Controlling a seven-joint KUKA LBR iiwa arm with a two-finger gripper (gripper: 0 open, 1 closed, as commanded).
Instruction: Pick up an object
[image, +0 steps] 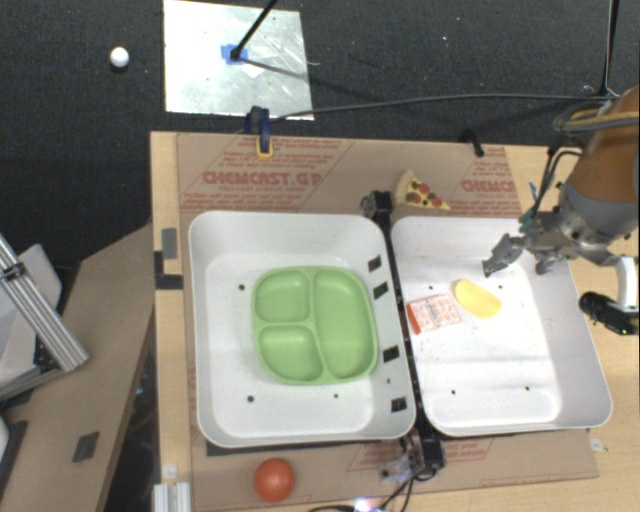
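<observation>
In the right bin (560, 400) lie a yellow, banana-like object (478, 298) and a small red-and-white packet (433, 314) just left of it. My gripper (522, 254) hangs over the bin's upper right part, up and to the right of the yellow object and apart from it. Nothing shows between its fingers. The grey arm with its orange band (605, 170) comes in from the right edge.
The left bin (215, 260) holds a green divided plate (313, 324). A toy pizza slice (422, 191) lies on the board behind the bins. A red ball (274, 479) sits in front of the left bin. A black cable runs across the back.
</observation>
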